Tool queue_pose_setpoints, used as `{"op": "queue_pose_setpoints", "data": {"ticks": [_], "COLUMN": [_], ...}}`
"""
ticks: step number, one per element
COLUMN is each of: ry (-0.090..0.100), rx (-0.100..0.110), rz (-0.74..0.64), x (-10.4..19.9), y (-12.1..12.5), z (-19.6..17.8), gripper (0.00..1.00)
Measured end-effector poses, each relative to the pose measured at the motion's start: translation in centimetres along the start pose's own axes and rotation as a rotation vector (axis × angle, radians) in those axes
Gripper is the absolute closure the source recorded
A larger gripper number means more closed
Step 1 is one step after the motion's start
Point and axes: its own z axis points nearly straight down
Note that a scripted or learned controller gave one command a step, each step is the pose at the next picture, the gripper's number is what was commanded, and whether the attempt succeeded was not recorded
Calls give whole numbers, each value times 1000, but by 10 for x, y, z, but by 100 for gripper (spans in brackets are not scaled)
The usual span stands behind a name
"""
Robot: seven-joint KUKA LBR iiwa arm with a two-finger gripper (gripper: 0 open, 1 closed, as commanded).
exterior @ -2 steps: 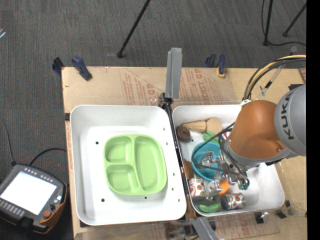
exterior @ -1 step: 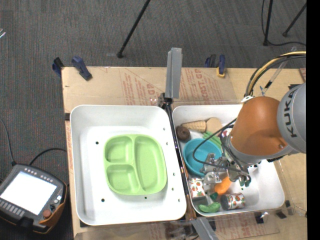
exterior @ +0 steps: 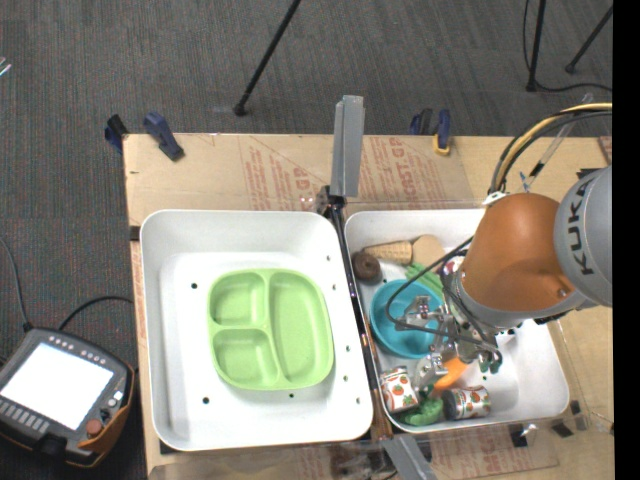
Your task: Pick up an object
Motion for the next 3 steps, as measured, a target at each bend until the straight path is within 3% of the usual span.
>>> {"op": "queue_pose_setpoints", "data": {"ticks": [1, 2, 3], "ry": [10, 14, 8], "rx": [-7, -6, -5], "rz": [106, 309, 446], "x": [30, -74, -21], "y": [-1, -30, -11], "z": [11, 14, 11], "gripper": [0, 0, 0]}}
